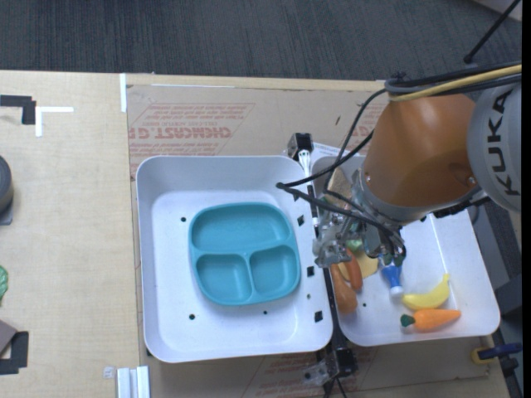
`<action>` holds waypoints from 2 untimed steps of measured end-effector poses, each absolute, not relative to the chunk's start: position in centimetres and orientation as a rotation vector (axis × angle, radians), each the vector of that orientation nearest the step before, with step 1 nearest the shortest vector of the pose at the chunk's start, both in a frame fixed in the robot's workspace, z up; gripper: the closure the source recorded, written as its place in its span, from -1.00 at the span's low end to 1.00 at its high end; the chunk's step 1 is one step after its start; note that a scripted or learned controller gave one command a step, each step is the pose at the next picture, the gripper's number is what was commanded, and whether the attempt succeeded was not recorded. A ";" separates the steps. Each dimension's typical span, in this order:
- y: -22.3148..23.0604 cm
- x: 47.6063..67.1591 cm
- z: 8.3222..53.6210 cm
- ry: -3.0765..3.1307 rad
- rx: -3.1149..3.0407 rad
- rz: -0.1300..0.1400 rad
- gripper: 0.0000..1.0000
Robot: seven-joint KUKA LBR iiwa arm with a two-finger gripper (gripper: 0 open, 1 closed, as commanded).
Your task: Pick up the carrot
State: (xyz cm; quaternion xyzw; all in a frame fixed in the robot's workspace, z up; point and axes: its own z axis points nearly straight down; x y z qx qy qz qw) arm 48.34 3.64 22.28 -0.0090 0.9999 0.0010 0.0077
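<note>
Two shallow white bins sit side by side under me, and my claw (pixel 348 251) hangs low over the inner edge of the right bin (pixel 465 235), close to the wall it shares with the left bin (pixel 158 247). In the left bin, off to the far side of my claw across that wall, lies a teal divided plate (pixel 245 251) with one long compartment and two smaller ones, all three showing bare teal. The right bin holds the toys. Just beneath and beside my claw lies a hot dog in its bun (pixel 347 282), stretched along the bin's inner wall toward the near edge. A little further out from my claw, toward the near corner of the right bin, stands a small blue and white bottle-like piece (pixel 393 279) with a red tip. Beyond it lies a yellow banana (pixel 430 293), and just past the banana, nearest the front rim, is the carrot (pixel 431 319), orange with a green stub end, lying flat and well apart from my claw. My wrist, cables and orange band (pixel 415 156) cover the claw from above, so I cannot tell how it is set or whether it grips anything
</note>
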 end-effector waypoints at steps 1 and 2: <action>3.3 48.3 20.1 3.116 0.394 0.000 1.00; 3.3 48.3 20.1 3.116 0.395 0.000 -1.00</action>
